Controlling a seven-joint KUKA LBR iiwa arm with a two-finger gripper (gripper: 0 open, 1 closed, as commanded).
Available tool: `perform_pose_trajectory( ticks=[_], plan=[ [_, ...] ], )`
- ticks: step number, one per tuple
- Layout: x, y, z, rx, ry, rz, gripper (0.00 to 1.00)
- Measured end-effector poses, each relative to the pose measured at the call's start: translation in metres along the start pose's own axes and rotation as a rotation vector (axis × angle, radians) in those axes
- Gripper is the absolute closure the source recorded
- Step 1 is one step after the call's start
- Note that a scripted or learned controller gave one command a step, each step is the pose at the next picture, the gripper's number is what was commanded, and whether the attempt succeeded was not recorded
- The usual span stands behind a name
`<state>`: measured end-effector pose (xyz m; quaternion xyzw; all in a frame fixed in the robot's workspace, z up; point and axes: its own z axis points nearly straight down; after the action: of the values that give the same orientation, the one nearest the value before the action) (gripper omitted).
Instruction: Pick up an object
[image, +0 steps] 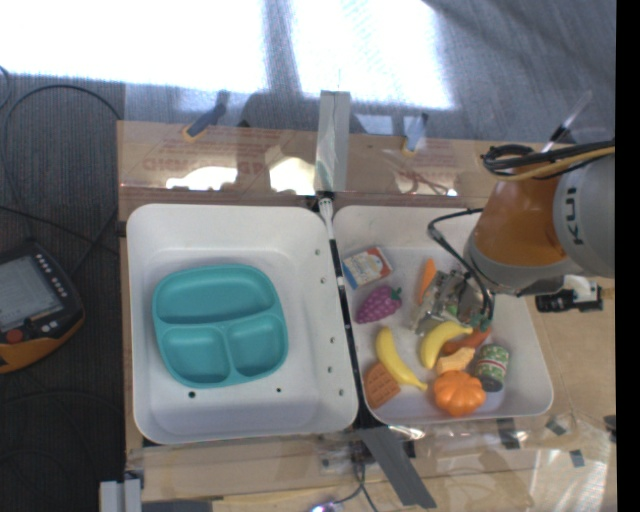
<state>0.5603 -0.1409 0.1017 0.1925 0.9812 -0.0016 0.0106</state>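
The right bin (520, 395) holds toy food: a small snack box (367, 265), purple grapes (377, 303), a carrot (427, 279), two bananas (396, 360) (441, 340), a waffle-like brown piece (381, 384), an orange pumpkin (459, 393) and a dark can (492, 366). My gripper (449, 303) hangs low over the middle of this bin, just above the right banana and beside the carrot. Nothing is seen held in it. The arm's orange band (520, 225) covers the bin's far right part.
The left bin (150, 400) carries a teal three-compartment tray (220, 322). A handheld pendant (30, 300) lies left of the bench on the dark floor. Black cables (470, 215) loop by the wrist. A wooden board (240, 160) runs behind both bins.
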Motion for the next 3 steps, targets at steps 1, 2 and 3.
perform_pose_trajectory(
  ticks=[1, 2, 3],
  plan=[
    [0.010, 0.060, -0.125, 0.002, 0.019, 0.138, 1.00],
    [0.009, 0.061, -0.134, 0.004, 0.017, 0.136, 1.00],
    [0.058, 0.004, -0.057, 0.001, 0.023, -0.112, 1.00]
  ],
)
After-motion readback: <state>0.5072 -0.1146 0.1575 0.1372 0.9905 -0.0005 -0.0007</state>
